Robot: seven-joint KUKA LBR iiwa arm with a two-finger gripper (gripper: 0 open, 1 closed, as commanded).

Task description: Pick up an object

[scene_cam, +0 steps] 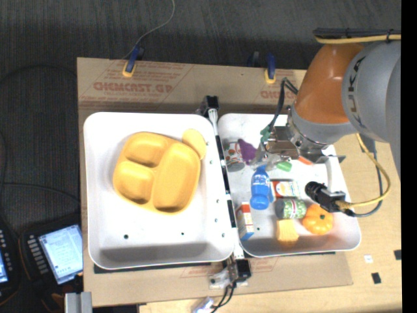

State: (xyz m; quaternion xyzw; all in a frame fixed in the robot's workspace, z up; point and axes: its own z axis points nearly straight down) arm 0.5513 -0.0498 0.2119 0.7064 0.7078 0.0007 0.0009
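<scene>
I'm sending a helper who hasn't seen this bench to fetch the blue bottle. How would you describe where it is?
Look at the right-hand white bin, the one crowded with small items under the arm. The blue bottle lies near the bin's middle, just left of a red and white packet. It is the only blue thing there.

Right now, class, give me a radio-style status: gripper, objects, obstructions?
Gripper low over right bin, nothing seen held. Blue bottle just below it, unpicked. Purple item and green-labelled can crowd close.
</scene>
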